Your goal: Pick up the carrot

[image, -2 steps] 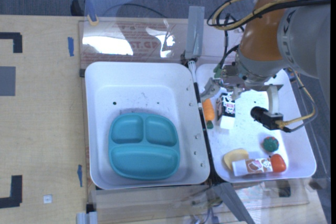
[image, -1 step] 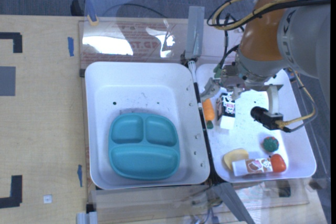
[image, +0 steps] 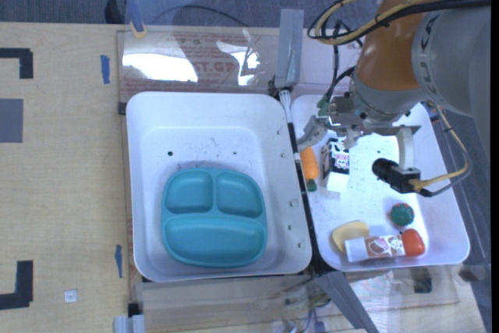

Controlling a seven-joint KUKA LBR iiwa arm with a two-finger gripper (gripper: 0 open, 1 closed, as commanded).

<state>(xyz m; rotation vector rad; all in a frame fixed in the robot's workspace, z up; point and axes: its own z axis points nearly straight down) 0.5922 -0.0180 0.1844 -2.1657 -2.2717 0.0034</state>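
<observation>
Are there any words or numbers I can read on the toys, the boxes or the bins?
None can be read.
Small white packet with a brown picture, in the right white bin: print too blurred.
Small black-and-white box below the gripper: marks too small.
Reddish print on the clear sheet behind the left white bin: glare hides it.

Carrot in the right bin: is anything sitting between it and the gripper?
Nothing visible. The carrot lies against the right bin's left wall, with the gripper just above and right of it. The small black-and-white box sits beside it, not over it.
</observation>
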